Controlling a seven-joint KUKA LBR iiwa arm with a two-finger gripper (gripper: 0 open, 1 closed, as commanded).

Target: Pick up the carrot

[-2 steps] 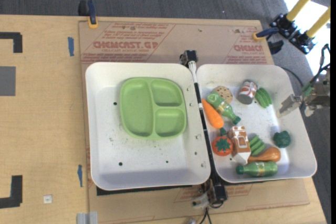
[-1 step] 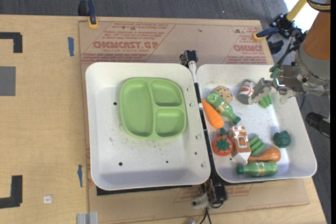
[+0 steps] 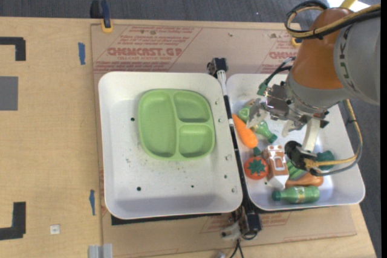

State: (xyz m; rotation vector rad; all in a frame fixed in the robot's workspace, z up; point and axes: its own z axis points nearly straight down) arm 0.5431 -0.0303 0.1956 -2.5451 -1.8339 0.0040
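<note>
The orange carrot lies aslant in the right bin, close to its left wall, with its thick end toward the front. My gripper hangs over the middle of that bin, just right of the carrot and slightly behind it, under the grey wrist and orange band. Nothing orange shows at the gripper, and the carrot rests on the bin floor apart from it.
Around the carrot lie small green pieces, a red tomato-like toy, a brown and white box, a green bottle and another orange piece. A green divided plate sits in the left bin. Black and yellow cables loop over the right bin.
</note>
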